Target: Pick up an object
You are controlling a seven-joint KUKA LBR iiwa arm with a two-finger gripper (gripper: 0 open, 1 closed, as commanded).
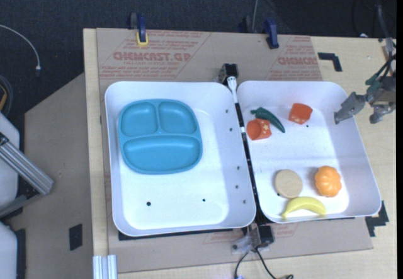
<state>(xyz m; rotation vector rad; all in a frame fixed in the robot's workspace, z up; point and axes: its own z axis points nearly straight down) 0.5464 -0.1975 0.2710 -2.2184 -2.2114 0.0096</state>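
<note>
The right bin point(350, 152) holds several toy foods. A red tomato-like piece point(257, 130) lies at its left, touching a dark green pepper point(269, 118). A red-orange block point(300, 113) sits further right. Along the near side are a tan round disc point(288, 183), an orange fruit point(327, 181) and a yellow banana point(305, 207). My gripper point(363, 111) hangs over the bin's far right rim, open, with nothing between its fingers. It is well to the right of the red-orange block.
The left bin point(189, 199) holds a blue divided plate point(160, 136) in its far half. Blue clamps point(271, 32) pin the cardboard sheet at the back. A black fitting point(229, 72) sits where the two bins meet.
</note>
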